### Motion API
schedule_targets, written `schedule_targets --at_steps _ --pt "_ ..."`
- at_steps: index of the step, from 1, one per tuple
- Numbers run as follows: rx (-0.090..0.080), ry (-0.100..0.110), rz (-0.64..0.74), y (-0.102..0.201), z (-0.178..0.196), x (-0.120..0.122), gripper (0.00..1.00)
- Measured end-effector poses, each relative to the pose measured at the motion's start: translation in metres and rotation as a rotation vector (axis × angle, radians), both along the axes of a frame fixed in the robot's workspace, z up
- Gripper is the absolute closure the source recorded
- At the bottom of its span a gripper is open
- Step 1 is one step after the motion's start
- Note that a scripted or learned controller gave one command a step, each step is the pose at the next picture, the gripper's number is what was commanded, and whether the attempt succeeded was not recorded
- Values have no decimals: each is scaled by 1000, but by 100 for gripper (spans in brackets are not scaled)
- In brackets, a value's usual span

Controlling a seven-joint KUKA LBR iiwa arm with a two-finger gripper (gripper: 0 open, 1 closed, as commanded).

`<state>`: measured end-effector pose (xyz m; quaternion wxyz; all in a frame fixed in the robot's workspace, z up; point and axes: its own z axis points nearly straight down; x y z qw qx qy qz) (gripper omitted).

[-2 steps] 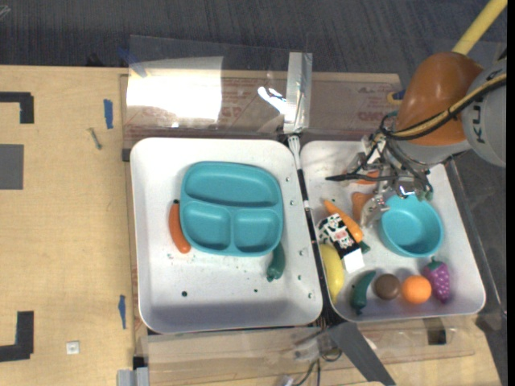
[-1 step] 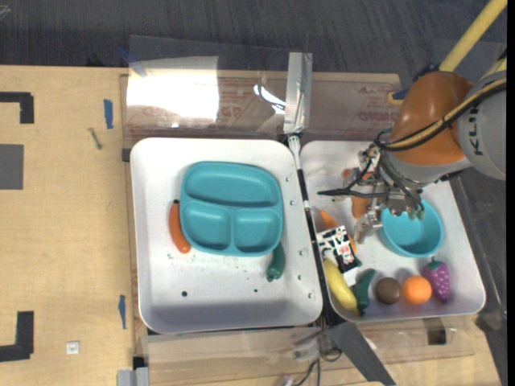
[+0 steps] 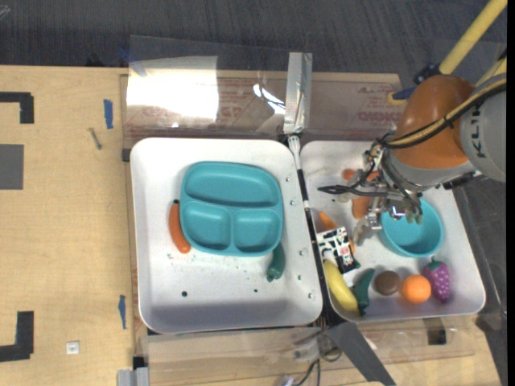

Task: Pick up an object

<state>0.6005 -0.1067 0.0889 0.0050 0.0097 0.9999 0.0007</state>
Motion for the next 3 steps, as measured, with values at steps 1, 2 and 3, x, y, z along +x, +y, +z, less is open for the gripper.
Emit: schedule_targets --at_steps 1,2,3 --pt "-2 -14 2 0 15 4 100" --pt "-2 -13 2 1 14 4 0" --pt "-1 -1 7 -26 -1 15 0"
